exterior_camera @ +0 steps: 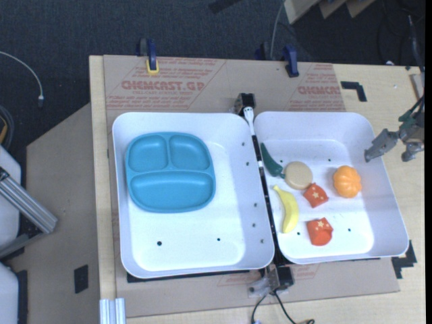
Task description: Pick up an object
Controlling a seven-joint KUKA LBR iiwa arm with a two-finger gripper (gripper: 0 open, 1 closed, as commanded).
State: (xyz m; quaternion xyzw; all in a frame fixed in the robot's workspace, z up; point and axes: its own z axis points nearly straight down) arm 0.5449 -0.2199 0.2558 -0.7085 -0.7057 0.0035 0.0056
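Gripper: at the right edge of the scene, over the far-right rim of the right bin; two fingers spread apart, nothing between them; released.

Right bin, contents: orange fruit, nearest the gripper, left and slightly nearer; beige round piece; dark green piece against the left wall; banana; two red pieces, one mid-bin, one nearer.

Left bin: blue divided plate, well apart from the gripper.

Risks, judged: the orange fruit looks round and smooth, so a descent off its centre could let it roll or squirt out from the closing fingers. The beige piece, mid-bin red piece and banana lie close together; a finger landing between them may nudge a neighbour rather than grip. The green piece sits tight to the wall, leaving poor finger room.

Clearance: bare floor lies right of the orange fruit and along the near-right corner. The rim beneath the gripper must be cleared before lowering.
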